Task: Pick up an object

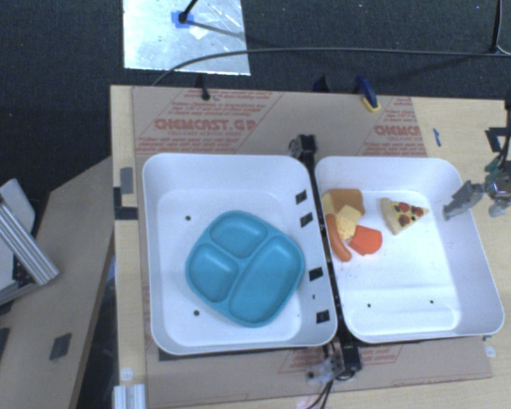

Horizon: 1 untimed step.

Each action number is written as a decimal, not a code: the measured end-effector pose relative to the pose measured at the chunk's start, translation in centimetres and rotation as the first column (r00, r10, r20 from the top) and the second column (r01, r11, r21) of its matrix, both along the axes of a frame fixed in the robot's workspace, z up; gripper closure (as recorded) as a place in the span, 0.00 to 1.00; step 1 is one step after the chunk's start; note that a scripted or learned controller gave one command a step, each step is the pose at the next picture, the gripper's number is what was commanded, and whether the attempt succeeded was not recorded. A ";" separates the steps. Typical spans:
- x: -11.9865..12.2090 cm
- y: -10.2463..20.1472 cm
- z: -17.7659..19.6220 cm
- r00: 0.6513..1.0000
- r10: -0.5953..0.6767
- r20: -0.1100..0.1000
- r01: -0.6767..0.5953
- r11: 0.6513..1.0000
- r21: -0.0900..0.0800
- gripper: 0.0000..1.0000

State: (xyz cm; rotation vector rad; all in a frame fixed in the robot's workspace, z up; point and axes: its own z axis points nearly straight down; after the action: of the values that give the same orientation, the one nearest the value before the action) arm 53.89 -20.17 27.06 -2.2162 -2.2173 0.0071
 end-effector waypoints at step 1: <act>0.2 0.1 0.5 1.000 0.004 0.010 -0.004 1.000 -0.002 0.00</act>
State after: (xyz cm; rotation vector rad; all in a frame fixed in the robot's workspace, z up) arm 54.10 -20.10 27.61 -2.2183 -2.2273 -0.0010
